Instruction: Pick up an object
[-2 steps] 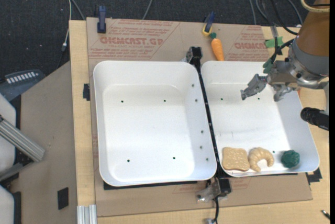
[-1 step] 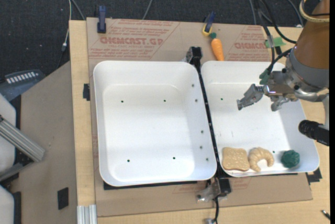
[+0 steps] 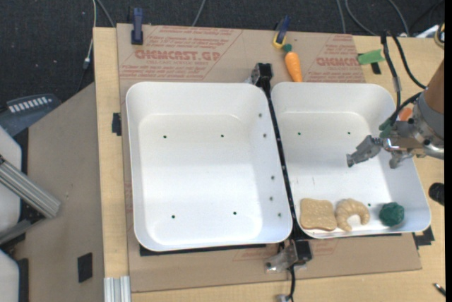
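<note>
- The claw (image 3: 374, 152) hangs spread wide, holding nothing, over the right bin (image 3: 332, 106).
- The toast (image 3: 317, 215), croissant (image 3: 352, 213) and green ball (image 3: 392, 213) lie below it along the near wall (ball nearest, I'd judge).

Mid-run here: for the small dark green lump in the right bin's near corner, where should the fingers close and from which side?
Grip the small dark green lump across its rounded middle, coming straight down. It sits close to the right white bin's near rim, so side approaches look blocked; the tan croissant-shaped piece lies apart on its left, probably leaving finger room.
</note>
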You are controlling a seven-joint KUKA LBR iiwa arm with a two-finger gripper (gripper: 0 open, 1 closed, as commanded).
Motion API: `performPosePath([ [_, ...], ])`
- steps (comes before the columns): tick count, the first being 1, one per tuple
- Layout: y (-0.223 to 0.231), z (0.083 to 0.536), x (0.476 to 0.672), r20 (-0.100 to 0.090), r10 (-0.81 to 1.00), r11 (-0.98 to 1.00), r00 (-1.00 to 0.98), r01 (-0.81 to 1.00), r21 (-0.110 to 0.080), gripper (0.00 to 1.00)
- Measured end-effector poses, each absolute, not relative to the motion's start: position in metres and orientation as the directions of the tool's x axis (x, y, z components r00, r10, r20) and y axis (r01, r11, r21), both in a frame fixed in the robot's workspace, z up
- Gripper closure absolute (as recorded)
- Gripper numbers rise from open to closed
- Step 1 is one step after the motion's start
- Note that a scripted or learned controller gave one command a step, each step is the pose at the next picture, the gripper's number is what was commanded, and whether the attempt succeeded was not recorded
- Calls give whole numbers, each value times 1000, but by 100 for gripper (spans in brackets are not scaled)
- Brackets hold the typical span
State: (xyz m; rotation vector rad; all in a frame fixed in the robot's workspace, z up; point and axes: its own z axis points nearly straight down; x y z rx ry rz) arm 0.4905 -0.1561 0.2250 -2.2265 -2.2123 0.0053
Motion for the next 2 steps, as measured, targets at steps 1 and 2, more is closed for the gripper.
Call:
performPosePath([
  [1,-153,238,492,0,1000,0,0,1000,1,100],
  [2,-153,238,492,0,1000,0,0,1000,1,0],
])
